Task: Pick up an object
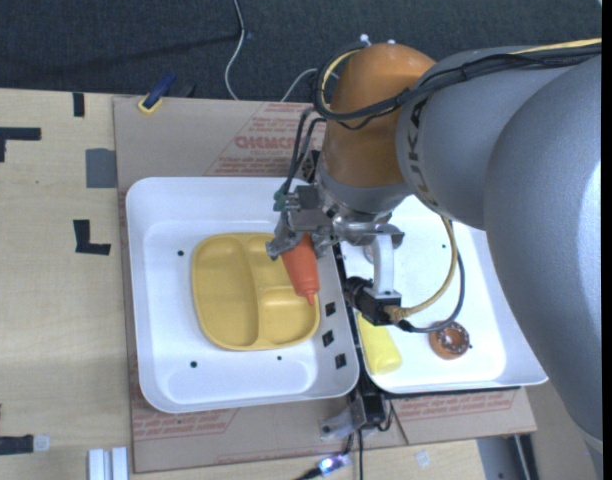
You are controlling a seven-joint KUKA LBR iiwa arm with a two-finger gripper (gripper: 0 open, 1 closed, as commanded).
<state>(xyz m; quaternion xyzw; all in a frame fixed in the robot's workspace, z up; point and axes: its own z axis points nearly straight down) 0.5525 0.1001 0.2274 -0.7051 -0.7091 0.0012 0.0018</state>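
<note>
My gripper [304, 240] hangs over the wall between the two bins, beneath the orange band of the arm. An orange carrot-shaped toy [303, 273] has its upper end between the dark fingers [284, 240], and its tip points down over the right edge of a yellow divided plate [236, 293]. The gripper is shut on that toy. The plate lies in the left bin [156, 268].
In the right bin [486, 368] a yellow block [380, 348] lies near the dividing wall, and a small brown ring [450, 341] lies further right. A cable loops from the wrist over this bin. The arm's bulk covers the bin's upper right.
</note>
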